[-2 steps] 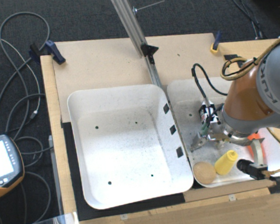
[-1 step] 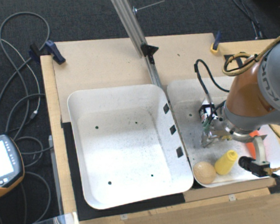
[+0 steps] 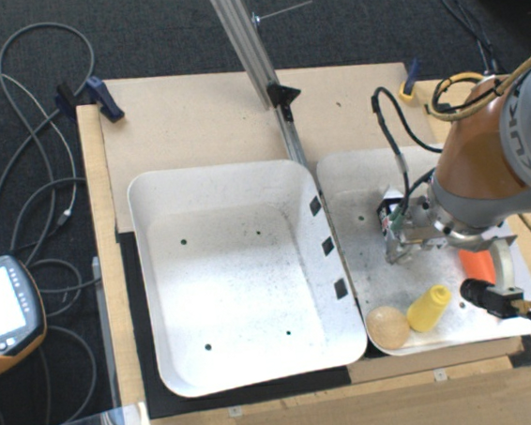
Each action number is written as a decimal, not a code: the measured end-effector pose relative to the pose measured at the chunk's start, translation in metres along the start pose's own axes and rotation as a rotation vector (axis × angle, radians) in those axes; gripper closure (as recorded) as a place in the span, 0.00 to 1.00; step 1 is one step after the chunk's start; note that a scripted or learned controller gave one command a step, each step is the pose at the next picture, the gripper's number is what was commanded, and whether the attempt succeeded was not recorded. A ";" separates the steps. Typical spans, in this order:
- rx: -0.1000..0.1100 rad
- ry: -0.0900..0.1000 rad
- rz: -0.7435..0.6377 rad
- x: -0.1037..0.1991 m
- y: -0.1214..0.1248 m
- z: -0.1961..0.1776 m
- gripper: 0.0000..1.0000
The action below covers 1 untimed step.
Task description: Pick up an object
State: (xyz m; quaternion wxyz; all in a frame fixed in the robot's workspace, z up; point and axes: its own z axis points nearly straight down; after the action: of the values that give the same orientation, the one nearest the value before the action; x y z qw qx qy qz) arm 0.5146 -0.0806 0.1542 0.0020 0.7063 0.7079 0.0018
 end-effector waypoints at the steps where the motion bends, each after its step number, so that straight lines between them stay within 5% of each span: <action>1: -0.002 0.000 0.001 0.002 0.001 -0.054 1.00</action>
State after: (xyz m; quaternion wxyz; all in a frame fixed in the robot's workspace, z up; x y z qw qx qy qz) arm 0.5156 -0.0789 0.2078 0.0028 0.7065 0.7077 0.0023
